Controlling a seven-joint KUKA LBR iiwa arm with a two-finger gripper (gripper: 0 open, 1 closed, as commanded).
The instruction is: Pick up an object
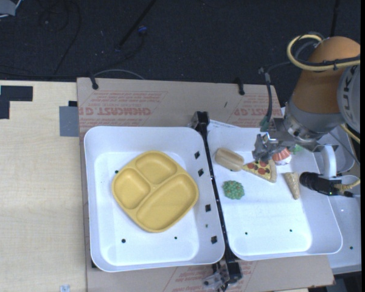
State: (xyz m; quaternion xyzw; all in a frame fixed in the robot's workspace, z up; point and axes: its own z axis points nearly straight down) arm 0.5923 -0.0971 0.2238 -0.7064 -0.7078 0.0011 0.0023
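Pizza slice (261, 169), a small toy wedge with red and yellow topping, lying flat in the right bin (274, 236) toward its twelve o'clock edge, directly beneath the gripper (263, 148) and probably the likeliest pick. Judged light, rigid plastic, thin and low to the floor, so hard to get fingers under; best taken across its narrow width near the crust end, edges pinched rather than the glossy top. Gripper hanging just above the slice, at about one o'clock of the bin's middle; finger spread impossible to tell from this slanted view, nothing visibly clamped. Neighbours crowding close: a tan bread-like piece (229, 159) at nine o'clock of the slice, a green bumpy lump (233, 189) at seven o'clock, a small red-and-white item (281, 156) touching or just beside it at two o'clock, a pale cone (292, 184) at four o'clock. Likely slippery on the smooth white floor, apt to skate sideways under an off-centre squeeze. Yellow divided tray (155, 190) resting alone in the left bin (103, 163), well apart.
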